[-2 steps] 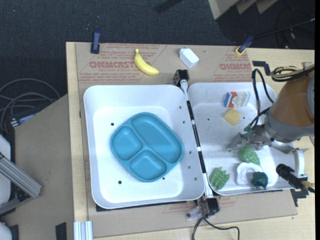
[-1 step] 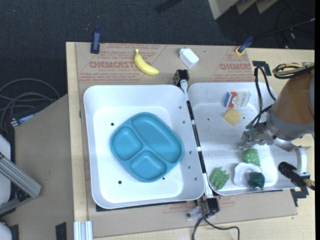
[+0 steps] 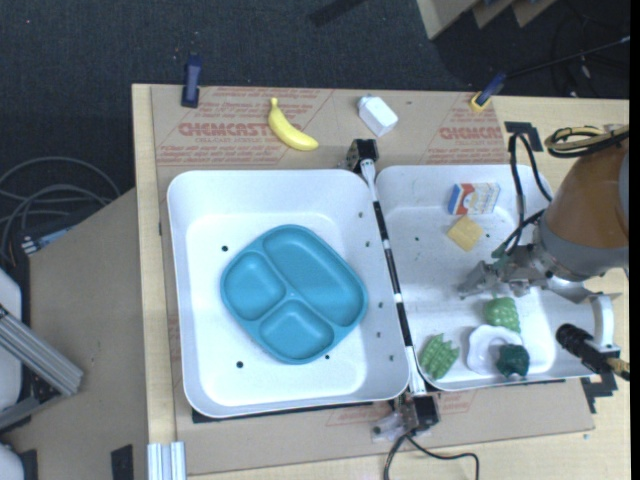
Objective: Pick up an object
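Note:
The right bin (image 3: 420,218) holds several small items: a red, white and blue box (image 3: 471,199), a yellow block (image 3: 465,233), a light green piece (image 3: 502,315), a leafy green piece (image 3: 438,353), a white cup-like piece (image 3: 485,345) and a dark green piece (image 3: 514,360). My gripper (image 3: 492,279) hangs low over the middle right of this bin, just above the light green piece and below the yellow block. I see nothing held in it. The grey and orange arm (image 3: 590,218) covers the bin's right side.
A blue divided plate (image 3: 291,292) lies in the left bin (image 3: 200,218). On the bench behind the bins lie a banana (image 3: 290,128) and a small white object (image 3: 377,115). Black cables (image 3: 525,168) run along the arm.

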### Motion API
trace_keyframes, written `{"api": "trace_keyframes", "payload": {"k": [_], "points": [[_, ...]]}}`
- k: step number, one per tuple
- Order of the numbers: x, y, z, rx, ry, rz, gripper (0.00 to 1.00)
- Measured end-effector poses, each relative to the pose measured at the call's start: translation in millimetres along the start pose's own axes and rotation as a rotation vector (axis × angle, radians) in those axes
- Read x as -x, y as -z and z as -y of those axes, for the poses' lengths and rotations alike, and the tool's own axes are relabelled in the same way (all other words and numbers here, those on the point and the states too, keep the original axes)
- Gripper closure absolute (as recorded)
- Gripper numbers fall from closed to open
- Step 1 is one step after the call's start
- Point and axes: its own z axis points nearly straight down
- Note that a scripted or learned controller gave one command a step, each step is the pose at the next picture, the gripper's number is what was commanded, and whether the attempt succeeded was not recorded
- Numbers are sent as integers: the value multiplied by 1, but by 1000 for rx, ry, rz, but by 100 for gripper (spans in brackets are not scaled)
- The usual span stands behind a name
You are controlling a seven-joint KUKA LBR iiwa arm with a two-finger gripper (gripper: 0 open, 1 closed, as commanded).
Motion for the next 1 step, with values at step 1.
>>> {"api": "trace_keyframes", "payload": {"k": [1], "points": [[-5,-16,42,-5,-1,-2,0]]}}
